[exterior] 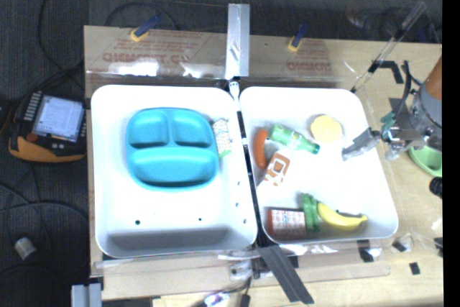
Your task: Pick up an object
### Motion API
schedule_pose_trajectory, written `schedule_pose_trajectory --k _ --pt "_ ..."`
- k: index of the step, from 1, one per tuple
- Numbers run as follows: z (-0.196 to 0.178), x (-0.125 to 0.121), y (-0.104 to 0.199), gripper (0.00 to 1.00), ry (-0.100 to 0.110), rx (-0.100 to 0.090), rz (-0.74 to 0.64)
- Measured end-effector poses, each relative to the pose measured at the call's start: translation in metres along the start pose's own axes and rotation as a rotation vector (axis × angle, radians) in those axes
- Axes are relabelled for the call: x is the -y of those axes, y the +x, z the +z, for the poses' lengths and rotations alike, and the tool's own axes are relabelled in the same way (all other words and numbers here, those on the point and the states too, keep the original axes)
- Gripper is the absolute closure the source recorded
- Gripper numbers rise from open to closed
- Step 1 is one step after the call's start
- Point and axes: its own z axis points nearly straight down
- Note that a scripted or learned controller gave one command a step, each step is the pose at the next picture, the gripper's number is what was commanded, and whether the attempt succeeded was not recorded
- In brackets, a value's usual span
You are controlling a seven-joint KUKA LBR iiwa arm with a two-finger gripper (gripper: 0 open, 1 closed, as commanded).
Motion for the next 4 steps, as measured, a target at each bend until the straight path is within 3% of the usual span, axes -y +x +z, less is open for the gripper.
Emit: schedule_pose_trajectory --k 1,2,3,4 --pt "0.09 -0.064 0.044 0.0 0.002 0.0 0.08" --pt "0.149 -0.116 0.008 0.0 -0.027 0.001 0.225" --pt "0.173 -0.145 -0.013 0.0 -0.03 0.005 0.257" --pt "0.16 -0.148 -0.01 1.0 -0.034 0.006 0.25"
